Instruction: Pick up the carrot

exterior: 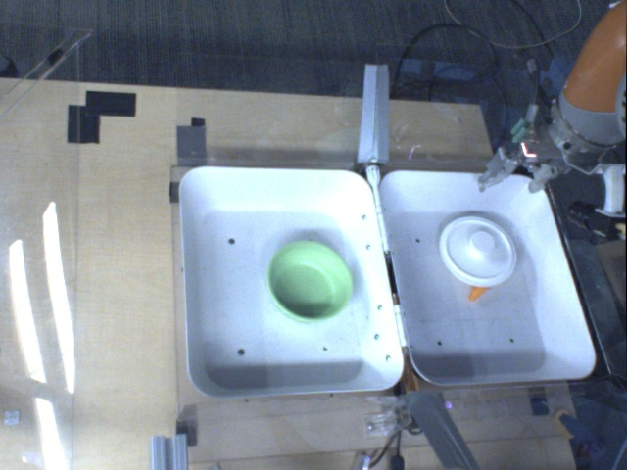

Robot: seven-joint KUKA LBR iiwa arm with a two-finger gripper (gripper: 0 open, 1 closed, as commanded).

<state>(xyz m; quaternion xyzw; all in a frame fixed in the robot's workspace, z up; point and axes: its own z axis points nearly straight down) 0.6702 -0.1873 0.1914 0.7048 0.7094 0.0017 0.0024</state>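
Note:
A small orange piece of the carrot point(476, 294) peeks out from under the lower edge of a white bowl point(478, 249) in the right bin point(509, 355); the rest of it is hidden. My gripper point(516, 172) hovers over the bin's upper right corner, above and to the right of the bowl, well apart from the carrot. Its two fingers are spread, with nothing between them. The orange band of the arm point(598, 71) shows at the upper right.
A green bowl point(311, 280) sits in the middle of the left bin point(216, 351). A metal divider post point(373, 116) stands between the bins at the back. Cables lie on the dark floor behind the bench.

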